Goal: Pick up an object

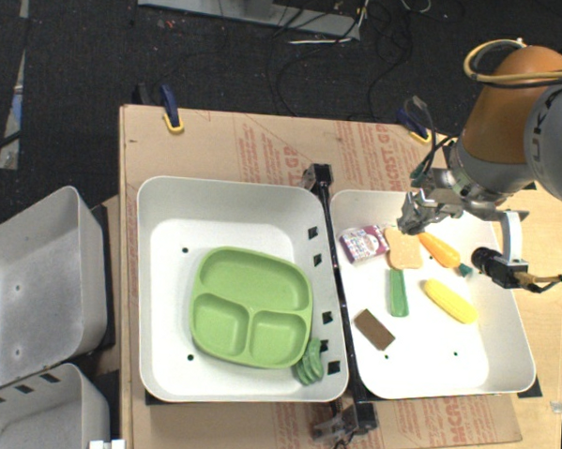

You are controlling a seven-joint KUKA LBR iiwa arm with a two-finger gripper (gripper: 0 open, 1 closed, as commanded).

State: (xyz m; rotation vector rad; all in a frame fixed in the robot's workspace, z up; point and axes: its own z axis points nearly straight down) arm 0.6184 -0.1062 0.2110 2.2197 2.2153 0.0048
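The bench (220,131), a brown board, carried two shallow white bins side by side. The left bin (169,213) held a green divided plate (251,307) near its middle, with a small green fork-like piece (310,366) lying against the plate's lower right edge, close to the bin's corner. The right bin (461,369) held the smaller objects, all gathered in its upper half. The grey arm (512,118) with its orange band reached in from the right and hung over the upper part of that bin. The gripper (415,219) sat low above the tan slice (406,250), just at its upper edge; whether it was spread or closed could not be told, and nothing was seen held in it. Next to the slice on the left lay a purple-and-white packet (362,243). An orange carrot-like piece (440,250) lay just right of the slice, a yellow piece (450,302) lower right of it, a green stick (397,293) below the slice, and a brown block (373,329) lower still, near the divider between the bins
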